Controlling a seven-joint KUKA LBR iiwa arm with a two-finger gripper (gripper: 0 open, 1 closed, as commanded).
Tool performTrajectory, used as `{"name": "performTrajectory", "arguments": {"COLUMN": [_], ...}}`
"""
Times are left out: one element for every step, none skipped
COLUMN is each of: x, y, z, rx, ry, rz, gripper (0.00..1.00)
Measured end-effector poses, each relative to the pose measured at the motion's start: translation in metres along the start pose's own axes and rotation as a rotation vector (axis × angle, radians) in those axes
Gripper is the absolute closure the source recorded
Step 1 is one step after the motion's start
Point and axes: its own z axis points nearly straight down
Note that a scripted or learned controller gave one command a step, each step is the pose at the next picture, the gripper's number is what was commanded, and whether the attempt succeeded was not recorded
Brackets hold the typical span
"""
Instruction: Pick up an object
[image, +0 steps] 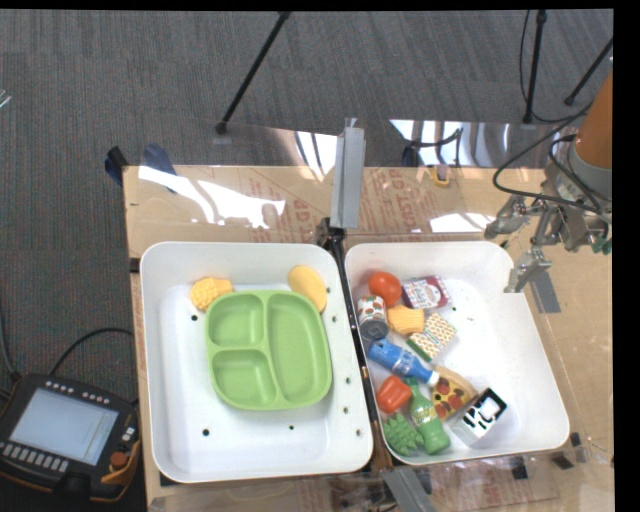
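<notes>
Seen from above, the gripper hangs over the upper right corner of the right bin, and its two fingers are spread apart with nothing between them. The toys lie together in the left half of this bin, at about eight o'clock from the gripper and well apart from it. Nearest are a small pink packet and a red tomato. Lower lie a blue bottle, a pizza slice and a black-and-white box. In the left bin a green divided plate rests, with a corn piece at its eleven o'clock and a yellow fruit at one o'clock.
</notes>
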Motion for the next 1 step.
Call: {"name": "performTrajectory", "arguments": {"x": [0.0491], "y": [0.0724], "z": [0.1600], "rx": [-0.005], "ry": [0.011], "rz": [-0.151], "gripper": [0.00]}}
